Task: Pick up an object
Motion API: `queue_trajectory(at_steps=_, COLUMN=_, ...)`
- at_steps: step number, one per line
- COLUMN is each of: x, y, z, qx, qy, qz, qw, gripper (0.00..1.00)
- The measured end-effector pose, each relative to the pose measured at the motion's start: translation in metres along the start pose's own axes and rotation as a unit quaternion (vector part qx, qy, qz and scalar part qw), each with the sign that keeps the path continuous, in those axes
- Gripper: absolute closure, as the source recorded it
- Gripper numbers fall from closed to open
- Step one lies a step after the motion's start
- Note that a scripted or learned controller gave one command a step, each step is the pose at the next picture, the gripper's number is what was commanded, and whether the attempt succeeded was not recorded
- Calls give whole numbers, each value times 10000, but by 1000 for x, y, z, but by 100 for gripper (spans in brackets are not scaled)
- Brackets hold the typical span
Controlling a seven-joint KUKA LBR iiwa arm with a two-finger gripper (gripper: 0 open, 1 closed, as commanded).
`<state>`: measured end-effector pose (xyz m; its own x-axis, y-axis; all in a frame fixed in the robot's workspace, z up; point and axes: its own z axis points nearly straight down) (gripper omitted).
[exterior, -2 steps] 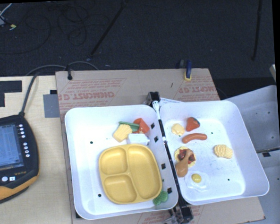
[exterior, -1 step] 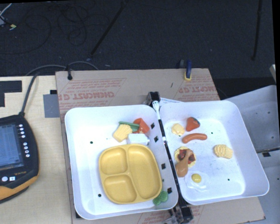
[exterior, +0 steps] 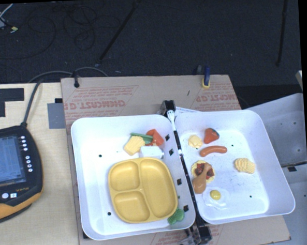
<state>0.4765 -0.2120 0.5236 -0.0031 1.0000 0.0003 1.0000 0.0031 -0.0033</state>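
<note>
Jaws: state cannot be told from this view.
Right bin: holds small toy foods, spread loosely.
Sausage: reddish, lies crosswise near the middle of the right bin, apart from its neighbours.
Red piece: just above the sausage, green tip at its upper end.
Pale yellow piece: left of the red piece, near the inner wall.
Ridged yellow piece: alone, toward the bin's right side.
Brown and red cluster: below the sausage; a brown piece touches its lower edge.
Fried egg: white with a yellow centre, near the front wall.
Left bin: touches the right bin along the centre seam.
Yellow divided plate: three compartments, fills the middle and front of the left bin.
Behind plate: yellow wedge, white block, orange-red piece, close together.
Green piece: at the plate's front right corner, against the bin wall.
Surface: a cardboard sheet lies under both bins; a pendant with a screen sits at far left.
</note>
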Motion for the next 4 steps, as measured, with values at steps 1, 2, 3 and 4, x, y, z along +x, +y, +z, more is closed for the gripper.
queue_trajectory(at_steps=1, x=0, y=0, z=9, qx=2, qy=1, qz=6, qw=10000, gripper=100)
queue_trajectory(at_steps=2, x=0, y=0, z=20, qx=3, qy=1, qz=10, qw=10000, gripper=100)
queue_trajectory(at_steps=3, x=0, y=14, z=30, qx=4, qy=1, qz=-11, qw=10000, gripper=100)
queue_trajectory(at_steps=4, x=0, y=0, z=35, qx=0, qy=3, qz=10, qw=10000, gripper=100)
